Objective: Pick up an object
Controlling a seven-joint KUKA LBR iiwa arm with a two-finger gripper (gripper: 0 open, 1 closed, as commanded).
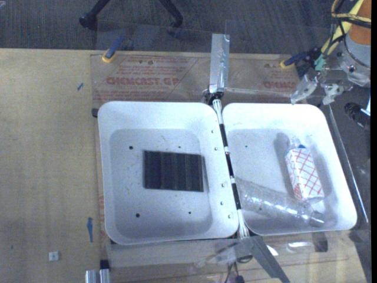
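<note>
A black ribbed rectangular pad (174, 170) lies flat in the middle of the left bin (112, 122). In the right bin (259, 117) a red-and-white patterned packet (304, 171) lies lengthwise near the right wall. A clear plastic tube (277, 204) lies slantwise below it, along the front. My gripper (316, 92) hangs above the right bin's far right corner, well away from all three objects. Its two pale fingers stand apart, open, with nothing between them.
A metal post (220, 63) rises behind the seam between the bins. Yellow and blue clamps (112, 50) hold a clear sheet at the back of the bench. Cables and the arm's orange band (356, 22) are at the top right.
</note>
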